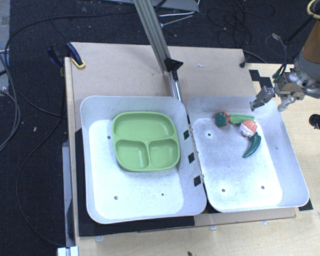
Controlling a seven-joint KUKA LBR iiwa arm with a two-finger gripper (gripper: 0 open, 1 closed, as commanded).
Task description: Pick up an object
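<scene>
In the right bin (pixel 266 185) lie a few small toys near its far edge. A green ball-like piece (pixel 221 120) with a light green stick (pixel 241 119) lies beside a small orange and white toy (pixel 248 127). A dark green pepper-shaped piece (pixel 252 145) rests just below them. My gripper (pixel 272 101) hangs above the bin's far right corner, up and to the right of the toys, with its two fingers spread open and nothing between them.
The left bin (pixel 96 185) holds a light green divided plate (pixel 146 141). A slanted metal pole (pixel 154 28) rises from the gap between the bins at the back. Cables lie on the dark floor around the bench (pixel 122 68).
</scene>
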